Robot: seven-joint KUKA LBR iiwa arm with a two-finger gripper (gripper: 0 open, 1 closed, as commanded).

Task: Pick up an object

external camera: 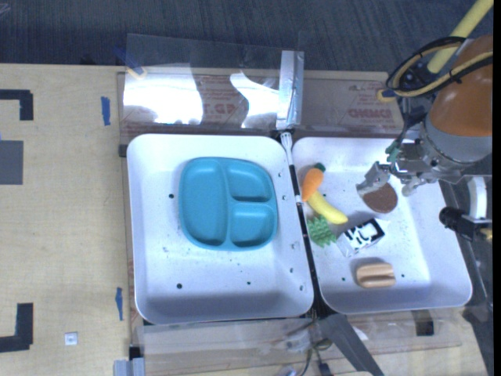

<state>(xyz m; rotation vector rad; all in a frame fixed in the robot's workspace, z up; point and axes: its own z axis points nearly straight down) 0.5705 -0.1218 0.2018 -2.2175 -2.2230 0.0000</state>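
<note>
The right bin [438, 284] holds several toy foods. An orange carrot [312, 181] lies at its left wall, with a yellow banana [326, 209] and a green leafy piece [320, 230] just below it. A brown round piece [382, 201] sits near the middle, a black-and-white tag [364, 234] below it, and a tan bun [374, 273] near the front. My gripper [389, 182] hangs open just above the brown piece's far edge, with nothing between its fingers.
The left bin [149, 233] holds a blue divided plate [228, 202]. A clear plastic sheet [203, 92] stands behind the bins. The grey arm with its orange band [462, 108] and yellow cables comes in at the upper right.
</note>
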